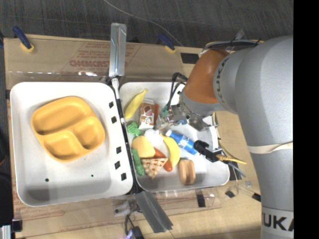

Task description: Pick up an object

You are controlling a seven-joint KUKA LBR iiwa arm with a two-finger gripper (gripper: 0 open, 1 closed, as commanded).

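Two white bins sit side by side on a brown bench, with dark floor behind. One bin, at 3 o'clock, is the right bin (pixel 219 176), and it is full of toy food, so the thing to pick up is somewhere in this pile. Near the middle of the pile lies a blue bottle (pixel 182 142), with a yellow banana (pixel 173 151) touching it at 7 o'clock. Close by are a small snack packet (pixel 146 115), another banana (pixel 135 104) at 11 o'clock, a yellow cheese wedge (pixel 143 147), a waffle cone (pixel 153 167) and a hot dog bun (pixel 187 172) at 5 o'clock. The gripper (pixel 172 116) is low over the pile, just above the blue bottle and right beside the snack packet. I think the arm is at the reaching step and nothing is lifted. I cannot tell what the gripper grips, if anything. Next it needs to settle on one toy and squeeze it. At 9 o'clock the left bin (pixel 22 188) holds a yellow tray (pixel 68 127).
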